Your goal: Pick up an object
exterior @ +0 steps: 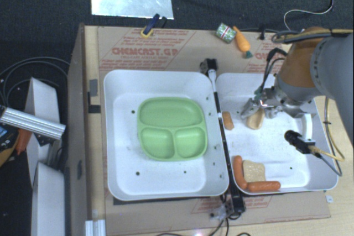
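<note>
Two white bins sit side by side. In the right bin, right of centre frame, we see the gripper low over a tan food piece; we cannot tell its grip. The left bin holds a green tray.

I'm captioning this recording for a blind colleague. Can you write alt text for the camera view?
A grey robot arm reaches in from the right and lowers its pincer onto a small tan food piece in the right white bin, which also holds two sausages and a slice of bread. The left white bin holds a green divided plate.
</note>
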Motion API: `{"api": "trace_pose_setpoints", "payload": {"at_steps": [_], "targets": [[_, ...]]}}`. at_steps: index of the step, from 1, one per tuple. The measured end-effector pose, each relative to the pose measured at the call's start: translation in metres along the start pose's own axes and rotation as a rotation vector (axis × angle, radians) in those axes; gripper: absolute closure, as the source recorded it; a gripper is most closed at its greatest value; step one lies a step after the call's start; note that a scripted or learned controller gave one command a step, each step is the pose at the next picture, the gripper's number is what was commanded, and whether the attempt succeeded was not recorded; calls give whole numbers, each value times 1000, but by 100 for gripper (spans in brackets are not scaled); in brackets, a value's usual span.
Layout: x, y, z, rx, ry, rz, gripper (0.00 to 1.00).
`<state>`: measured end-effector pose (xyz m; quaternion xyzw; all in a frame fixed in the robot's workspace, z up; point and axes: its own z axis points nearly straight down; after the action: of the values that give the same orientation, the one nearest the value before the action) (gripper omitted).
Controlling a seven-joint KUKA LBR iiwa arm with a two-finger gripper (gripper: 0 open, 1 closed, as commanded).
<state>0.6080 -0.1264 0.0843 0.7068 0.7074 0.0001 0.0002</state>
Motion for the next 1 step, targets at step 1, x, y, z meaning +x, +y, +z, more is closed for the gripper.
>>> {"api": "trace_pose_setpoints", "payload": {"at_steps": [1], "targets": [[0,0,0,0,0,0,0]]}}
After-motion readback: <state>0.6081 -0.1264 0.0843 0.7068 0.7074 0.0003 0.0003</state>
